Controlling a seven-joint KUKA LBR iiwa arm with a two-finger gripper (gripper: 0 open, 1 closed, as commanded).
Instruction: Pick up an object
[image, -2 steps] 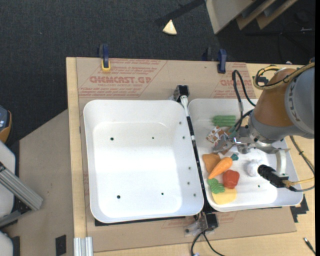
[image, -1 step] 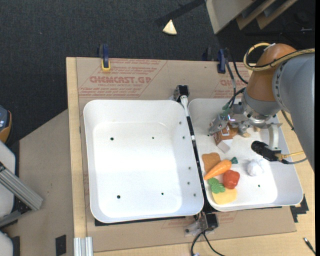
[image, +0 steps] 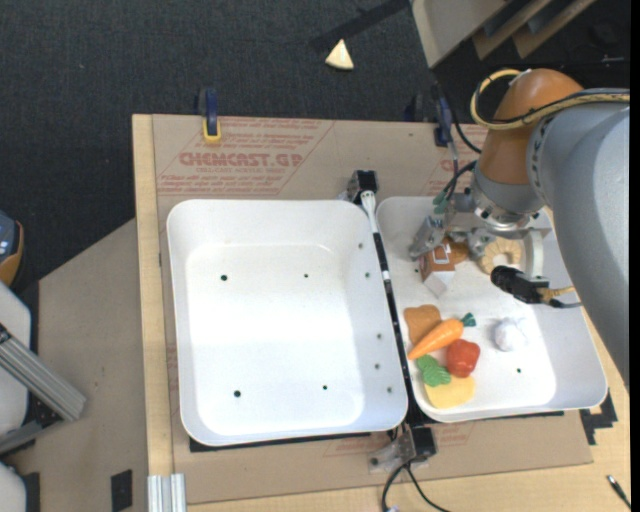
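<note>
My gripper (image: 440, 243) hangs low over the far left part of the right bin (image: 560, 385). Directly under it is a small brown and white block (image: 438, 266); I cannot tell whether it is gripped or just lying below. A tan round piece (image: 489, 263) lies just right of the block. Nearer the front sit an orange carrot (image: 437, 338), a brownish-orange slice (image: 421, 318), a red tomato-like piece (image: 462, 357), a green piece (image: 433, 372), a yellow piece (image: 449, 393) and a pale grey lump (image: 507, 335).
The left bin (image: 195, 300) stands beside the right one, their rims meeting along a black strip (image: 383, 275). The grey arm (image: 590, 190) covers the right bin's far right corner. Both bins rest on a cardboard sheet (image: 270, 155).
</note>
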